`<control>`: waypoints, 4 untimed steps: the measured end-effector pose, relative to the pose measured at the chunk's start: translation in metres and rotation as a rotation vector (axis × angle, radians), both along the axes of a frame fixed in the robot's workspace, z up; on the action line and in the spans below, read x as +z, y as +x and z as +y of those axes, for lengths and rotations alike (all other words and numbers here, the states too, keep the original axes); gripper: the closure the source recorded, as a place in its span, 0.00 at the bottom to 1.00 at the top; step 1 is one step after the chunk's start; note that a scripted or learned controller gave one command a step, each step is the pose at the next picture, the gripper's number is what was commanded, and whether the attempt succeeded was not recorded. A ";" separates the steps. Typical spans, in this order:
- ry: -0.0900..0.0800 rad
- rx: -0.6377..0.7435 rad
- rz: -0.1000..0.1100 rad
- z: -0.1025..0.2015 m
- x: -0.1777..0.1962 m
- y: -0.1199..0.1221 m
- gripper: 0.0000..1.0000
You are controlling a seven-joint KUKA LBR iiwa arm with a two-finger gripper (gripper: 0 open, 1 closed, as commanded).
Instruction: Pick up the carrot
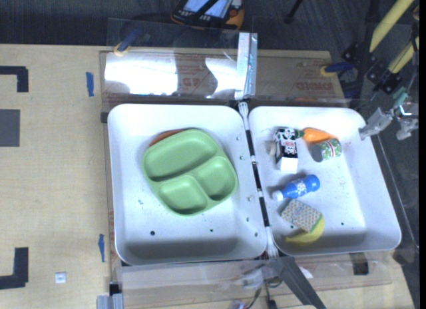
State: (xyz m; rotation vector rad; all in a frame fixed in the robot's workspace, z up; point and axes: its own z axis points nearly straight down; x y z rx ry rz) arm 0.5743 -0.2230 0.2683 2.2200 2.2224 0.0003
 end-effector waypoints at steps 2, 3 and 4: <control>0.000 0.180 -0.001 0.013 -0.142 0.093 0.00; 0.001 0.059 0.000 0.033 -0.152 0.093 0.00; 0.008 0.175 0.007 0.032 -0.180 0.093 0.00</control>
